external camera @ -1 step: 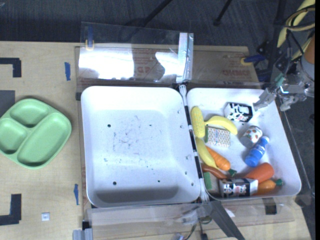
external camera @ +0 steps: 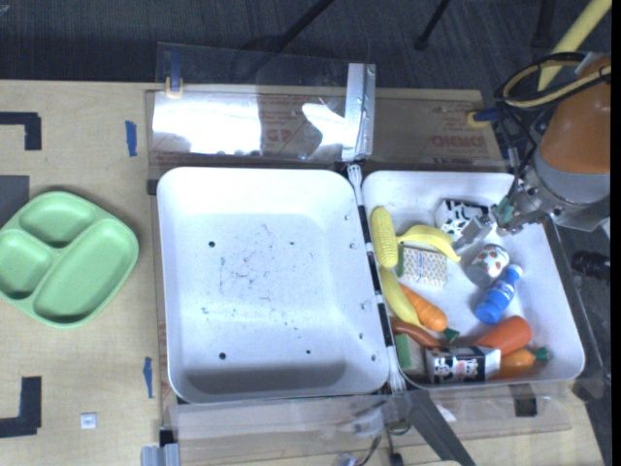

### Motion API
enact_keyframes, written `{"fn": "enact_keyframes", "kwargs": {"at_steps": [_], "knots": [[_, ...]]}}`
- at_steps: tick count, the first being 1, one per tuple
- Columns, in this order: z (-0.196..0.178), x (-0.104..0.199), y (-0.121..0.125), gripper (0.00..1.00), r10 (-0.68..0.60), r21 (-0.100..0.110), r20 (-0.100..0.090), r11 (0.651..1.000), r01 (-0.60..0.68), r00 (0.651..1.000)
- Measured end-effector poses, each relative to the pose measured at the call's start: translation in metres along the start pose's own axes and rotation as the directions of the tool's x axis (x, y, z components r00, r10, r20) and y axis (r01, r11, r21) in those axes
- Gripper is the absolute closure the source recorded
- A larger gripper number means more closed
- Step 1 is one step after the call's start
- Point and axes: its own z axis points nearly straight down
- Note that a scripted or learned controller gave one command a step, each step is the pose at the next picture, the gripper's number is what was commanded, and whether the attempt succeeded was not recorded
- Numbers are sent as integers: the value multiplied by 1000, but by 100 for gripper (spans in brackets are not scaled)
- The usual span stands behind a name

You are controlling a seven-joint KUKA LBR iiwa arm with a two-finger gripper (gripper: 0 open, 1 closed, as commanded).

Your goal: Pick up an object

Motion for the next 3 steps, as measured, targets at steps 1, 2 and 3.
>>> {"fn": "enact_keyframes", "kwargs": {"at_steps": [1,2,3], "knots": [[54,22,26,0,-74,-4,4,997,74,997],[43,21,27,100,-72,-7,6,997,72,997],[45,22,26,0,-72,-4,3,997,72,997]]}}
